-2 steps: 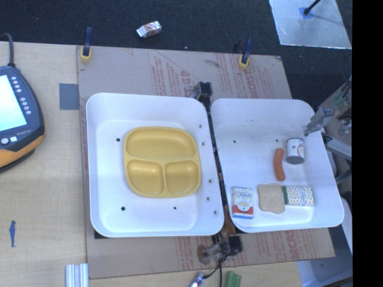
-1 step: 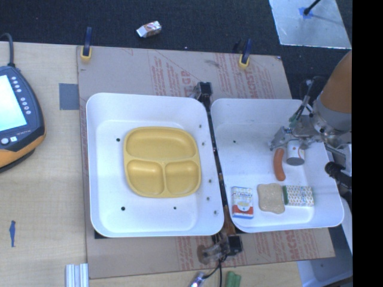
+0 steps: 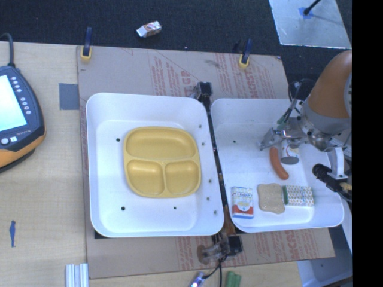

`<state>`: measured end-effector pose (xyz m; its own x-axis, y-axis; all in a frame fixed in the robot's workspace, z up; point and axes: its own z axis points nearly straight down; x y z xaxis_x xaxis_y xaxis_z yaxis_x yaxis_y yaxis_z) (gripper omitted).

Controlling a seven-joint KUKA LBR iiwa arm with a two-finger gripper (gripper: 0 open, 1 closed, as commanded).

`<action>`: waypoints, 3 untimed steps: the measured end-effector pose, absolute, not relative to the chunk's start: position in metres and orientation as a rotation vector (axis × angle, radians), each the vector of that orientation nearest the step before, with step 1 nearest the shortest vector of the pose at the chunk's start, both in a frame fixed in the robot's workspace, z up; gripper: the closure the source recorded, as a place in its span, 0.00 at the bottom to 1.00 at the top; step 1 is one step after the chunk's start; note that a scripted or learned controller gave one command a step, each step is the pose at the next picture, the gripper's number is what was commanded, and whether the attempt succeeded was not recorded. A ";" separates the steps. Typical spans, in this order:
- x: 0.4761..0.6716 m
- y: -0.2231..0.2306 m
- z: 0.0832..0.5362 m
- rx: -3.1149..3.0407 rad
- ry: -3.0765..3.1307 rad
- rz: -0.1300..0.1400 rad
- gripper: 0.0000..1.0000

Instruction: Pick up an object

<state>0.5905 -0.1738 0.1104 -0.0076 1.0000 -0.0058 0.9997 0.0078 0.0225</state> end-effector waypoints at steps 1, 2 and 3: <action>0.587 -0.178 0.109 2.191 2.214 0.021 0.00; 0.586 -0.177 0.111 2.195 2.214 0.022 1.00; 0.585 -0.177 0.108 2.200 2.218 0.018 0.00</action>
<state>0.5846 -0.1765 0.1076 -0.0085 1.0000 -0.0045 0.9998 0.0086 0.0203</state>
